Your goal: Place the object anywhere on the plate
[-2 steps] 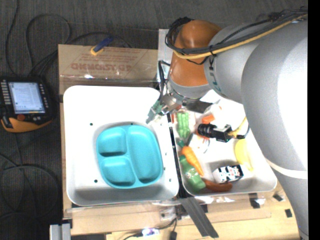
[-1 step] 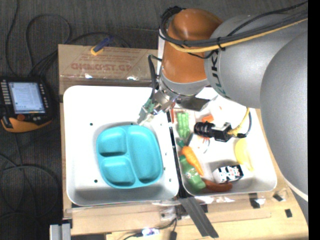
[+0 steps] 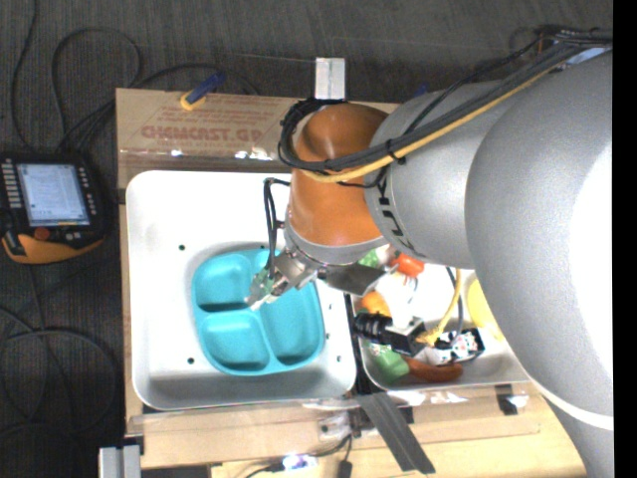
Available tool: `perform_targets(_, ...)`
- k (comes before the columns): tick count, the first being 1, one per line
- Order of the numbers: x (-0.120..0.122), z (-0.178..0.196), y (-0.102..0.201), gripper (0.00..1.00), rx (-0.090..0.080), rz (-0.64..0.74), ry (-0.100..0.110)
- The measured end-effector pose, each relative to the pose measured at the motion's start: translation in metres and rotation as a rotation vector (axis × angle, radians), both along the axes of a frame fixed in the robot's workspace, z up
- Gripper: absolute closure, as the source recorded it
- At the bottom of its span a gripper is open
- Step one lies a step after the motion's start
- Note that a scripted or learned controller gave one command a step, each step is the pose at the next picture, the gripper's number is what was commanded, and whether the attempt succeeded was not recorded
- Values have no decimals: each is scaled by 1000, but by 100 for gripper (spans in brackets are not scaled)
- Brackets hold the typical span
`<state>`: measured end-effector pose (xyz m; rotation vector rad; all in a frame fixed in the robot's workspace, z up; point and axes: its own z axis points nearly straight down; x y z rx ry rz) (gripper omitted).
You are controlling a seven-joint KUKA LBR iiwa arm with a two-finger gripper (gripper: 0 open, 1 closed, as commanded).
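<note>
Arm: the grey KUKA arm (image 3: 518, 197) looms closest and fills the right of the view. Its bulk hides most of the right-hand bin (image 3: 478, 376).
Bench front: a pale wooden edge (image 3: 249, 436) runs below both bins.
Plate: a turquoise three-compartment plate (image 3: 234, 342) lies in the left-hand bin (image 3: 159, 267), toward its near right corner.
Gripper: the gripper (image 3: 264, 289) hangs below the orange band (image 3: 333, 187), over the plate's far compartment, close to the divider.
Grip: wide, narrow or holding something, an onlooker cannot tell from here.
Objects: loose pieces crowd the visible strip of the right-hand bin, among them an orange piece (image 3: 403, 264), a green piece (image 3: 390, 364) and a red-brown piece (image 3: 435, 371). Which one is the task's object cannot be told.
Cardboard: a brown sheet (image 3: 199, 132) lies behind the bins, and its faint red print reads roughly "CHEMCAST GP". A blue-and-yellow tool (image 3: 199, 90) sits on its far edge.
Floor: a teach pendant (image 3: 45, 202) with a lit screen rests on dark carpet at far left, among black cables (image 3: 90, 58).
</note>
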<state>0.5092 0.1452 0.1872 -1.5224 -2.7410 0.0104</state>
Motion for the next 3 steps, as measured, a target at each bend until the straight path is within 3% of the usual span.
perform_targets(1,-28,-22,46,100,0,125,0)
perform_targets(2,-27,-6,-83,100,1,205,-1)
perform_targets(3,-24,-76,-39,100,1,-32,-8)
